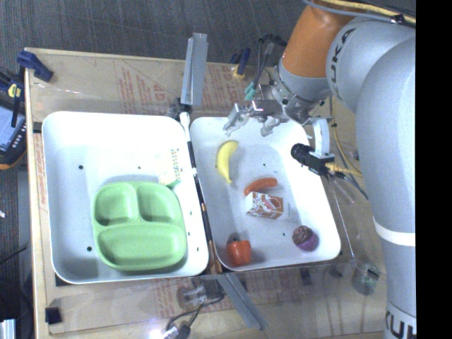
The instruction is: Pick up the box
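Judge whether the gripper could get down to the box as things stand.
Probably yes. The gripper hovers over the right bin's far end, and the box lies uncovered mid-bin. The sausage touching its far edge could crowd a finger.

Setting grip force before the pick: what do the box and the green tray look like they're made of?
Box: looks like printed cardboard, a small carton with matte white and red-orange faces and sharp folded edges; probably light and crushable.
Green tray: looks like moulded plastic, one even pale green, with rounded compartment walls and a soft sheen.
Neither can be confirmed from sight alone.
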You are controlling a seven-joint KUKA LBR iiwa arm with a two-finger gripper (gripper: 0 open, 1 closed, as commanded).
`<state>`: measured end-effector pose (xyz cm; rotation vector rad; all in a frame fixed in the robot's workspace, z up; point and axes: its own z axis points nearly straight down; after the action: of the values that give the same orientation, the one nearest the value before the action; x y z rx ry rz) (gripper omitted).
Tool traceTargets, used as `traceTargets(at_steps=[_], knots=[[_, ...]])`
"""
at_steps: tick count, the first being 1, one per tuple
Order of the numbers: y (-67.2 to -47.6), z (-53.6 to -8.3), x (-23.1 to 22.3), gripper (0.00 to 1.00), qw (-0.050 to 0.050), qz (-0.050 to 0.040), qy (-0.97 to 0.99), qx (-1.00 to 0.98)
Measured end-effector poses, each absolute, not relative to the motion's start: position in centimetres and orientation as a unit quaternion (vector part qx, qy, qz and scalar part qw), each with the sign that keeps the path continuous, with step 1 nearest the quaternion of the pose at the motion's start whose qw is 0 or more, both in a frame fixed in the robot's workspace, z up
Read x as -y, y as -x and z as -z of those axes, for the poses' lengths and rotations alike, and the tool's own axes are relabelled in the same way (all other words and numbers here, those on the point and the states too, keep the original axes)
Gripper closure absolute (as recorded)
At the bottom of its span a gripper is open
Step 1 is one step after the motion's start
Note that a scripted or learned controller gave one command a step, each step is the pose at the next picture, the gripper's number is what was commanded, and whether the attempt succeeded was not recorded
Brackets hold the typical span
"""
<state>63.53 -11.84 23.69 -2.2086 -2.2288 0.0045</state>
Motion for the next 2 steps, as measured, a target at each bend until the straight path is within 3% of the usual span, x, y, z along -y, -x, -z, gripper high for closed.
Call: traceTargets(at_steps=[1, 2], knots=[[-60.1, -9.1, 15.8, 0.0, 0.002, -0.0016, 0.657, 0.754], [-53.4, -20.2, 20.3, 0.0, 0.0, -0.0004, 0.647, 0.762]])
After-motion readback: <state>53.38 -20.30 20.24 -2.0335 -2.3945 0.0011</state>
